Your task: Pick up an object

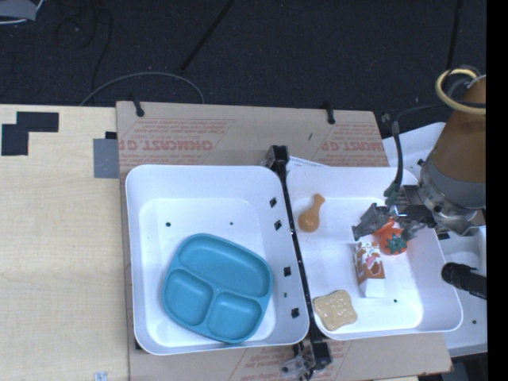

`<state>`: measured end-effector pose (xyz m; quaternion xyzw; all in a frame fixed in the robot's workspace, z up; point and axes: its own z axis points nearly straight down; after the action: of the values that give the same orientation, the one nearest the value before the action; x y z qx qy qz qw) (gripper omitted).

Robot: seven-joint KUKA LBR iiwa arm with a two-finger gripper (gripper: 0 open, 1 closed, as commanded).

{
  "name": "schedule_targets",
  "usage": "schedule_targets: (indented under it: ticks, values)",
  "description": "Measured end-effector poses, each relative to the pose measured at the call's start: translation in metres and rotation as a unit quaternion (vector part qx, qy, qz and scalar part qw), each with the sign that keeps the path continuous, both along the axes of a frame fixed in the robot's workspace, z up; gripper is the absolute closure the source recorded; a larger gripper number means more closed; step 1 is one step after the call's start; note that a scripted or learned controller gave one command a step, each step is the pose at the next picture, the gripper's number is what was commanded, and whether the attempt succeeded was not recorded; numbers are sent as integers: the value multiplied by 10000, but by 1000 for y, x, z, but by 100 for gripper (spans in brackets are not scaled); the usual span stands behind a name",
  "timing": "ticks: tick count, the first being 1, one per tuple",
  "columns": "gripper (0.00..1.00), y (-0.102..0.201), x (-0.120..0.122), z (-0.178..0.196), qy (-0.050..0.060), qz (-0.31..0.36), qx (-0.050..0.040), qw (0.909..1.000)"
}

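In the right bin point(413, 312) my gripper point(389, 230) hangs low over the bin's right half, above a small orange and red object point(392, 240) that sits between its dark fingers. Just below it lies a white and red packet point(370, 267). A tan pear-shaped toy point(310, 213) rests near the bin's left wall. A beige toast-like piece point(335, 310) lies at the front of the bin.
The left bin point(151, 213) holds a blue divided plate point(217, 286). A black divider point(289, 252) runs between the two bins. The arm's grey and orange body point(460, 157) stands over the right bin's right side. Cardboard point(238, 137) lies under both bins.
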<state>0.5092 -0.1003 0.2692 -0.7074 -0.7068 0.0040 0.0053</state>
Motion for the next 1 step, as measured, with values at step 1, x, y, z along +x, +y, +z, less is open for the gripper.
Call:
schedule_targets:
  ticks: [1]
  values:
    - [0,0,2,5,-48,8,-4,10000]
